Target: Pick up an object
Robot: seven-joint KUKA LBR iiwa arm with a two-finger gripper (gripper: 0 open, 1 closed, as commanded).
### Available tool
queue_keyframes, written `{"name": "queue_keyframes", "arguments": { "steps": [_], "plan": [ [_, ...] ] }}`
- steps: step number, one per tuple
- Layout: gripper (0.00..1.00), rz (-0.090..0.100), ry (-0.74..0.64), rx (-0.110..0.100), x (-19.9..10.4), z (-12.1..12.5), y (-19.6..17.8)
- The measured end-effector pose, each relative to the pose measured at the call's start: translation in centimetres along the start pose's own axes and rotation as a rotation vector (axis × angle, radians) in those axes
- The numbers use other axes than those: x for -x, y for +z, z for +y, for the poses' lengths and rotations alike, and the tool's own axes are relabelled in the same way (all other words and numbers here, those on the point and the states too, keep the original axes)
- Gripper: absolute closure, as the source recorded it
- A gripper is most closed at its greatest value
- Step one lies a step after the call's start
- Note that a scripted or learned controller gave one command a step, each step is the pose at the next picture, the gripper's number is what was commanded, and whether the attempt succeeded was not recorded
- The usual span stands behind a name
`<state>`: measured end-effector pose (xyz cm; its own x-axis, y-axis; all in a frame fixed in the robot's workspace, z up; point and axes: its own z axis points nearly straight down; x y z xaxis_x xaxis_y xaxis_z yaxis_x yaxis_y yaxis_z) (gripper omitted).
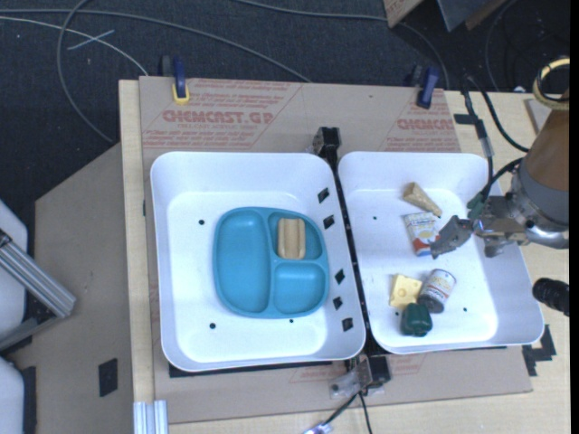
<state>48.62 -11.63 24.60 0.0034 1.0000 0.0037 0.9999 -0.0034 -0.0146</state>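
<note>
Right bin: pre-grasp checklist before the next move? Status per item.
1. End effector over the right bin: ok, it sits by the small carton.
2. Object between its fingers: not ok, none visible.
3. Finger opening: cannot tell.
4. Targets in the right bin: ok, tan wedge, carton, yellow block, small can, dark green item.
5. Clutter: not ok for a clean pick, the yellow block, can and green item lie tightly grouped; whether they touch, cannot tell.
6. Left bin: ok, blue divided tray with tan piece lies apart from the arm.
</note>
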Motion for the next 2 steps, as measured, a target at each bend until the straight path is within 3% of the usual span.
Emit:
{"name": "queue_keyframes", "arguments": {
  "steps": [1, 2],
  "plan": [
    [0.00, -0.002, -0.004, 0.013, 0.0, 0.2, -0.6],
    [0.00, -0.001, -0.004, 0.009, -0.6, 0.8, 5.3]
  ]
}}
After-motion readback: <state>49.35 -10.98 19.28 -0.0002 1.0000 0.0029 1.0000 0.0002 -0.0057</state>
